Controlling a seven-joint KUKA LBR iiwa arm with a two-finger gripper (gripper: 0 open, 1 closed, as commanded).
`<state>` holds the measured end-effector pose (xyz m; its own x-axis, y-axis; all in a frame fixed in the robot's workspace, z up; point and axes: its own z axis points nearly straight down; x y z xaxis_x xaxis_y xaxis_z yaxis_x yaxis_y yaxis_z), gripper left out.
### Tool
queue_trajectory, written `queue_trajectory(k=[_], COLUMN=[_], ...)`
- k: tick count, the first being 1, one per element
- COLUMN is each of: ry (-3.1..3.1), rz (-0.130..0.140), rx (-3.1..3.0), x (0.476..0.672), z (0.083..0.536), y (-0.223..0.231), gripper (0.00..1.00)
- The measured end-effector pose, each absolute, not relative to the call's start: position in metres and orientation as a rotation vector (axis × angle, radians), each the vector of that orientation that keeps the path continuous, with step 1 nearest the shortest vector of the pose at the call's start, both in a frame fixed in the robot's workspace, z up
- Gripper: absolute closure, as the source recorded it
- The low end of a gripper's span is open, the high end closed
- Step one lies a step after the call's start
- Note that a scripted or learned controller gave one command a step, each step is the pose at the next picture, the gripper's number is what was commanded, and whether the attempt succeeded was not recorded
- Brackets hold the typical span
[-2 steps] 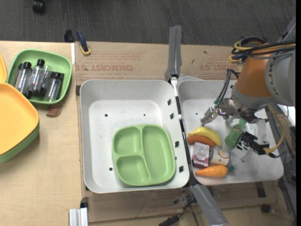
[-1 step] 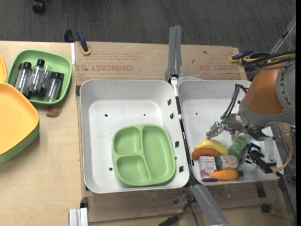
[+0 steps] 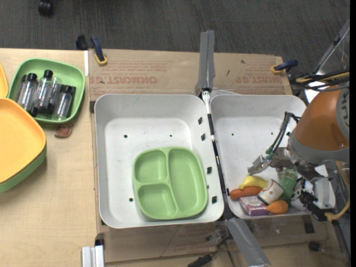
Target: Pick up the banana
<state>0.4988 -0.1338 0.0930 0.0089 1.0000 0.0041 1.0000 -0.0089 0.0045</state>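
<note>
The yellow banana (image 3: 255, 181) lies in the front part of the right bin (image 3: 245, 121), among a small heap of items. My gripper (image 3: 266, 162) hangs low over that bin, just above and to the right of the banana. The view shows nothing held in it. The grey arm with its orange band (image 3: 327, 124) reaches in from the right and hides the bin's right side.
Around the banana lie an orange-red carrot (image 3: 245, 193), a white carton (image 3: 270, 192), a purple box (image 3: 253, 206), an orange fruit (image 3: 277, 207) and a green item (image 3: 288, 178). A green divided plate (image 3: 169, 182) rests in the left bin (image 3: 111, 149). A tray of bottles (image 3: 45, 90) and yellow plates (image 3: 19, 146) sit far left.
</note>
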Motion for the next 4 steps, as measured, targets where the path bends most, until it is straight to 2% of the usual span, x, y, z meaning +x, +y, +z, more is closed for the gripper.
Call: queue_trajectory(k=[1,3,4], ry=[2.197,2.312,2.305], rz=[0.014,0.004,0.005], rx=[2.240,2.125,2.134], x=[0.482,0.479,0.479], z=[0.094,0.092,0.093], y=[-0.147,-0.145,-0.159], gripper=[0.00,0.00,0.00])
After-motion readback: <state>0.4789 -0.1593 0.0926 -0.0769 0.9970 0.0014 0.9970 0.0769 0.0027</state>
